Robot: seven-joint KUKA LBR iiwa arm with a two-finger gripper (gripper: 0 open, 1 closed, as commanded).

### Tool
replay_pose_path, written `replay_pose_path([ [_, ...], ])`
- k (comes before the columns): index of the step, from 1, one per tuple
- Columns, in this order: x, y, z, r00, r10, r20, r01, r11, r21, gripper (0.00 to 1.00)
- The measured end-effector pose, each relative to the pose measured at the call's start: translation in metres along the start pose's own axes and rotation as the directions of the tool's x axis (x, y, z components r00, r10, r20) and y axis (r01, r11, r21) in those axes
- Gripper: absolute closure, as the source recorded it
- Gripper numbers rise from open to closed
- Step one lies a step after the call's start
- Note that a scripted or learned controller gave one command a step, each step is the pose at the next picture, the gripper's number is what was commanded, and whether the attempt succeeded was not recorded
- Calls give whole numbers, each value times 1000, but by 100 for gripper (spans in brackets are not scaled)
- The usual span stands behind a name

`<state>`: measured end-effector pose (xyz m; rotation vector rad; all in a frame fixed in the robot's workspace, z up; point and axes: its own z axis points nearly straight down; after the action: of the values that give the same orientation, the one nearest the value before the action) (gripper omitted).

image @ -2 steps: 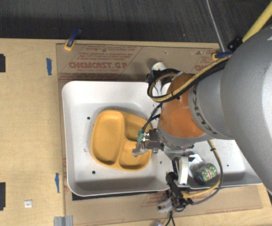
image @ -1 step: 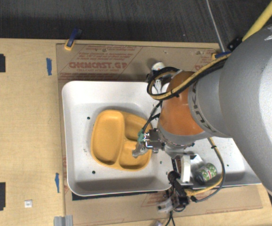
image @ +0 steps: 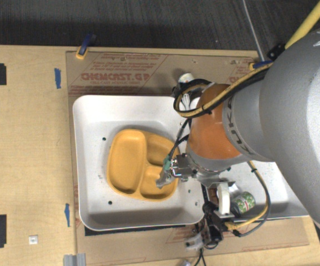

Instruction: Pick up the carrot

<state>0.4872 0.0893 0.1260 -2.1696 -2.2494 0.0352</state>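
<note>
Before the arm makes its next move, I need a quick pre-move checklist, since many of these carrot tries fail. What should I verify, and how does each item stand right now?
1. Carrot located: cannot tell; no carrot can be made out, and the arm covers much of the bench.
2. Carrot between the fingers: cannot tell; the gripper is too blocked to read.
3. Gripper position: ok; it hangs over the yellow divided plate in the left white bin.
4. Plate compartments: cannot tell; the visible parts look bare, the right side is hidden.
5. Nearby clutter: not ok; a green can lies close under the wrist.
6. Cables: not ok; loops hang near the wrist.
</note>
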Motion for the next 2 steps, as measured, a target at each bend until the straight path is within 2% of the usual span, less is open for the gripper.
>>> replay_pose_path([
  [2, -3, -2, 0, 992, -129, 2, 129, 992, 10, 0],
])
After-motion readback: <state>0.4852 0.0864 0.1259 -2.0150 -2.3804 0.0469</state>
